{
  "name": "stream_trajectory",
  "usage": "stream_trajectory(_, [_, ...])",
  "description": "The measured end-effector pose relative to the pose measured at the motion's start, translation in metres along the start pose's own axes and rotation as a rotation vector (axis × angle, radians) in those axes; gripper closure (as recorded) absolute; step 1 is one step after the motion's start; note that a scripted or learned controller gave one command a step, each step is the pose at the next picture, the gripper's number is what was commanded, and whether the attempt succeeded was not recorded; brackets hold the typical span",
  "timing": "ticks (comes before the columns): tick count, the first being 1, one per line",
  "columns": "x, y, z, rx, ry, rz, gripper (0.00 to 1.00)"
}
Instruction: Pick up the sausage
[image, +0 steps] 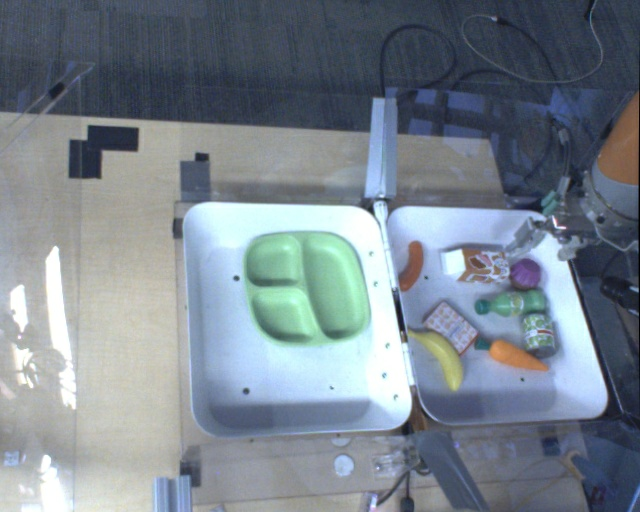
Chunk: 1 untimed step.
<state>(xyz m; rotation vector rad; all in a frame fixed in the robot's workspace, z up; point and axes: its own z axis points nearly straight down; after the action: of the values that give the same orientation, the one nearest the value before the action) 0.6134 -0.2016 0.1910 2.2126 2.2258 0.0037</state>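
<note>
A green divided plate (305, 287) is seen in the left bin (215, 380). In the right bin (570, 395), the sausage (411, 265) lies near the left wall, apart from the other toys. The gripper (541, 232) is held low over the bin's upper right corner, the arm (615, 175) slanting in from the right; its opening cannot be told.

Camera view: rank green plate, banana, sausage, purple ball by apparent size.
1. green plate, by far the largest
2. banana
3. sausage, shorter and thinner than the banana
4. purple ball, close to the sausage in area, so the last two places are unsure
</note>
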Motion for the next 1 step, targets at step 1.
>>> stream_trajectory(1, [0.0004, 0.0564, 0.0195, -0.004, -0.002, -0.174, 0.0])
